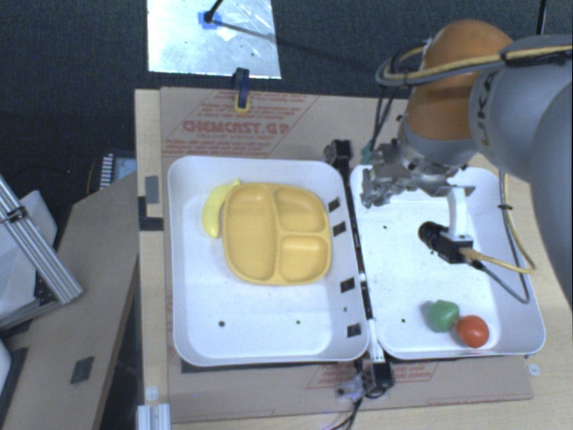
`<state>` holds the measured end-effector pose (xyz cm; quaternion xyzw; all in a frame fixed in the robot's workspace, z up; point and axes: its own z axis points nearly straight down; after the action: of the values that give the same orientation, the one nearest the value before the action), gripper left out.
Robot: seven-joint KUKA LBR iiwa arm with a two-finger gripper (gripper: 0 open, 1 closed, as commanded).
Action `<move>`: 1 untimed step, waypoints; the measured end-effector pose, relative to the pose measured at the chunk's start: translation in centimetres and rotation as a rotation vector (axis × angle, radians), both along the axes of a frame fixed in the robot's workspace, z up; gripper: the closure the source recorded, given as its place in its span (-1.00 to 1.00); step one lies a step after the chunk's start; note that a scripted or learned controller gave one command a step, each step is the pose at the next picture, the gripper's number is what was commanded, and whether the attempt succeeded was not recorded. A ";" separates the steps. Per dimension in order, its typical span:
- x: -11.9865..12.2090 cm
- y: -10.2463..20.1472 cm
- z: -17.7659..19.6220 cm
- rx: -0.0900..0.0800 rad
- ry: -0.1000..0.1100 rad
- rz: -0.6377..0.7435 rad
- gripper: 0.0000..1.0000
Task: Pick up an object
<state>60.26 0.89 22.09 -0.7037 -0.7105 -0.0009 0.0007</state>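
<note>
2 shallow white bins sit side by side, joined along their shared edge by a row of small black clips [338, 229]. The left bin [183, 276] holds a yellow plate [273, 233] divided into 3 compartments, lying flat near the bin's middle. A yellow banana [213, 209] lies against the plate's left rim, with part of it tucked under that rim. The right bin [403, 280] holds 2 small things in its near right corner: a green piece [440, 314] and, touching it on the right, a red-orange round piece [473, 331]. The gripper [378, 186] hangs over the far left corner of the right bin, close to the dividing edge and well apart from the green and red pieces. From this angle I cannot tell whether it is spread or closed, and nothing is seen held in it. The grey arm [528, 106] reaches in from the right. Under both bins lies a brown cardboard sheet [237, 125] printed with red lettering, with a yellow clamp [242, 92] at its far edge. The sheet rests on a tan bench [98, 267]. Beyond it a silvery square sheet [215, 25] with a scrap of blue tape [209, 19] lies on the dark floor [72, 61]. An aluminium rail [31, 249] slants in at the left.
</note>
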 end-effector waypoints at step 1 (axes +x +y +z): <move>-0.3 5.5 -0.9 0.000 0.001 0.001 1.00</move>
<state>60.00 6.41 21.21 -0.7034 -0.7108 -0.0008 0.0010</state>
